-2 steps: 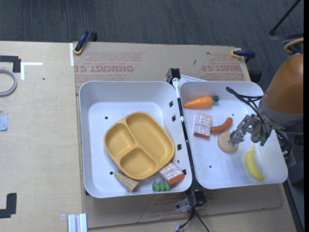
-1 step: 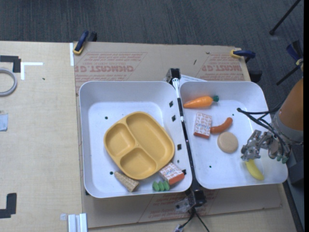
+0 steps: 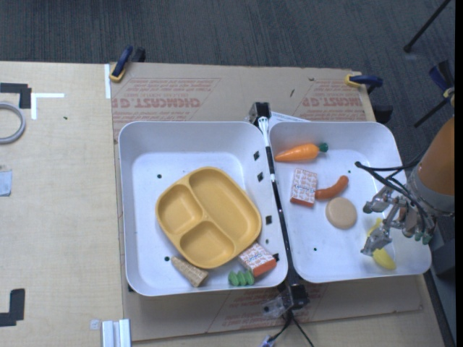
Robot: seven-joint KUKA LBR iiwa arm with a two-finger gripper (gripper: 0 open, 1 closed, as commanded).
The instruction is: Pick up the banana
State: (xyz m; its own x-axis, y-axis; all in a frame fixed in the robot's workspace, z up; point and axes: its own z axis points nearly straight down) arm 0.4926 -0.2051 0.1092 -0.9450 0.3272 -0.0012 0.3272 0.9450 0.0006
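The gripper sits low in the right bin, close to that bin's right wall and near its front right corner; its metal fingers point down and stand a little apart, spread open, with nothing seen clamped between them; the banana, yellow and partly hidden under the fingers, lies on the bin floor just beneath and beside them, hard by the front right rim, so there is little free floor between it and the wall; to its left the floor runs bare toward the middle divider. In the same bin, one round tan disc like a cookie lies just left of the gripper; one orange sausage and one red and white packet lie near the centre; one carrot rests near the back wall. The left bin holds one yellow divided plate with three compartments, filling most of its floor; along the front edge lie one tan wafer-like piece, one green piece and one small orange and white box, the last touching the plate's rim; bare room remains at the back and left of that bin. Both bins rest on a cardboard sheet held by two blue clamps, one at the back left and another at the back right.
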